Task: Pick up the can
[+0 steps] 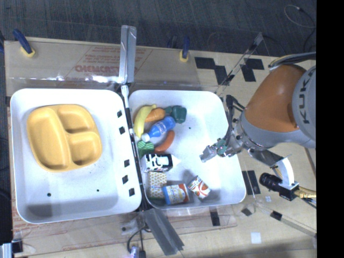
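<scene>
Fingers (207, 155) hang over the right bin (212, 117) with nothing between them, open or closed I cannot tell; the can (174, 193) lies untouched, down-left of them near the front wall, so the whole pick remains.

Even, fairly bright overhead light washes the two white bins (70, 198) close to overexposure, while the dark floor (161, 9) at the top stays dim. Shadows are soft and short, pooling along the bins' lower walls. Small items look slightly soft and grainy; the clear sheet (97, 69) shows faint glare.
</scene>
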